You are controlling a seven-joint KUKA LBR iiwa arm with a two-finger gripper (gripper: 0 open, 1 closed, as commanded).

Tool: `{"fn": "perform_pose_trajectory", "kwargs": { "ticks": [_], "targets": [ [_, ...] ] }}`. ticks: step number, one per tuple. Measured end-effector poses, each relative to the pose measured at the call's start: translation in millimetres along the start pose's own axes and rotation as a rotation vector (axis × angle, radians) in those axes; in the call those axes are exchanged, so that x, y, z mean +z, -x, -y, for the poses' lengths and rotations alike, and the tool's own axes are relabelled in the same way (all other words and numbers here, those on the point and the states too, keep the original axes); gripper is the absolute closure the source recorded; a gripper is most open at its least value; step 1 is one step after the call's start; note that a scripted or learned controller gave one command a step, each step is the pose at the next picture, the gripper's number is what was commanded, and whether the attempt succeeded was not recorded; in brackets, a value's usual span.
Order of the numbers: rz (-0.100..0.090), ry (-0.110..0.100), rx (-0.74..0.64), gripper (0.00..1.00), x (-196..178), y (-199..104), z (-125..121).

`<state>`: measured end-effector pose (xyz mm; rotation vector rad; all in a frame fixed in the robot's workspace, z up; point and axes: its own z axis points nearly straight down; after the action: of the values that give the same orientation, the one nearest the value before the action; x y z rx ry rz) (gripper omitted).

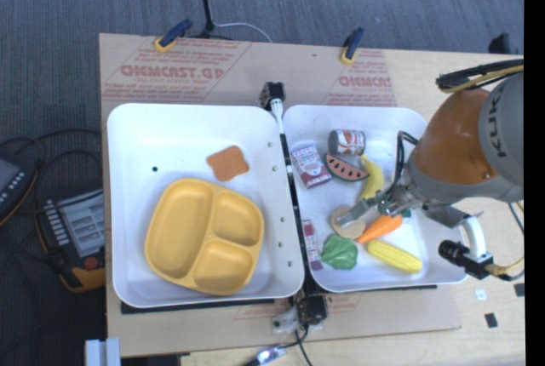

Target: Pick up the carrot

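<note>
Arm: I see the grey arm [477, 147] with its orange band reaching in from the right, bent down over the right bin [417, 119].
Gripper: the gripper [390, 204] is low in the right bin, its tip just above the thick end of the carrot; from my screen I cannot tell how wide it stands or whether it has hold of anything.
Carrot: the carrot [380, 228] lies slanted on the floor of the right bin, near its front right part, pointed end toward the left.
Around the carrot: a corn cob [392, 255] lies just in front of it, a green leafy piece [339, 253] sits to its left, and a tan round piece [345, 222] touches its pointed end.
Further back in the right bin: a banana [372, 176], a watermelon slice [346, 168], a small can [347, 141] and a small carton [309, 165].
Left bin: the left bin [136, 130] has a yellow divided plate [204, 234] in it, and an orange flat piece [227, 162] lies behind the plate.
</note>
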<state>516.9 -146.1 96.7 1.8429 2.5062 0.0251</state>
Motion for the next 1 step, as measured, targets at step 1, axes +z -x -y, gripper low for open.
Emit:
{"fn": "perform_pose_trajectory", "kwargs": {
  "ticks": [1],
  "targets": [
    [0.0,-0.011,-0.162,0.0,4.7,-25.1,20.3]
  ]
}}
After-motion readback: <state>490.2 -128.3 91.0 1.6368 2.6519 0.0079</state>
